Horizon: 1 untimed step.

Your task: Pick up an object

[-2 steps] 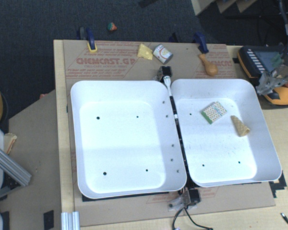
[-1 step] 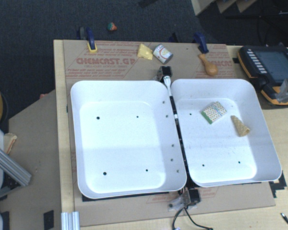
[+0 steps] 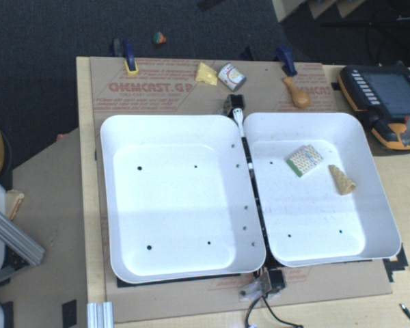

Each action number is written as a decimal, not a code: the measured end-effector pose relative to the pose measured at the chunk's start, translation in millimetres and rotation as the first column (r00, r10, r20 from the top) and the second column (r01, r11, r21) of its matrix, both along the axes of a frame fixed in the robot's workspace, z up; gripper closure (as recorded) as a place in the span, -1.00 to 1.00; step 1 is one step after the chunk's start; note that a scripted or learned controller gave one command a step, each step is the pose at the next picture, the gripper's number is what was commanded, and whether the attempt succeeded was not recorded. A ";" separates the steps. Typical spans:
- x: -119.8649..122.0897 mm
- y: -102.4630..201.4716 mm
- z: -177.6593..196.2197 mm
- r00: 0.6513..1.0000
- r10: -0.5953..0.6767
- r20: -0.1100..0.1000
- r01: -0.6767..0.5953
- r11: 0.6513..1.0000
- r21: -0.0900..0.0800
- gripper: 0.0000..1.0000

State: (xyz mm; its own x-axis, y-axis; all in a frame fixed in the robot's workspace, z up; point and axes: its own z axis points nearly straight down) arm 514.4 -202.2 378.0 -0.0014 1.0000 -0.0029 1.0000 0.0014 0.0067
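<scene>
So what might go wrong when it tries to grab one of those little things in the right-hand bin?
The patterned pad lies flat on the right bin floor, so fingers may slide over it. The tan cone-shaped piece is small and tapered and might squirt out of a pinch. They lie close together, so reaching for one could knock the other.

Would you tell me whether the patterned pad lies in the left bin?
No, the pad lies in the right bin, beside a tan piece.

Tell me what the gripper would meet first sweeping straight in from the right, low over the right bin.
Probably the right bin, at its rim, if very low; above that, the tan wedge, then the patterned packet. Height is unclear.
</scene>
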 end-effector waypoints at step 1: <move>37.0 23.1 -88.8 1.000 0.002 -0.014 -0.002 1.000 0.006 1.00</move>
